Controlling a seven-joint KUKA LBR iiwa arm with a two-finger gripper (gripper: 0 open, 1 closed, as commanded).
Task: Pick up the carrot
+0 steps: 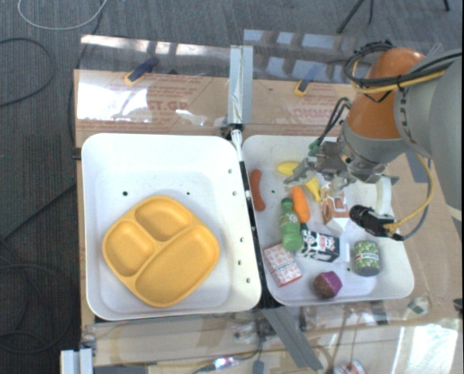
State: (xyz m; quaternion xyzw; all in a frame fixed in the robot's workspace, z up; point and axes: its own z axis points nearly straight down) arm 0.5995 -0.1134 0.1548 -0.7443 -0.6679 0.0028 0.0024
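The carrot, orange with a green top, lies in the right bin near its upper middle, between a green bottle and a small yellow item. My gripper hangs just up and to the right of the carrot, close above the yellow item. The wrist and cables hide the tip of the gripper. Nothing visibly sits in its grasp.
The right bin also holds a red sausage, a yellow piece, a milk carton, a red-white box, a purple item and a green can. A yellow divided plate lies in the left bin.
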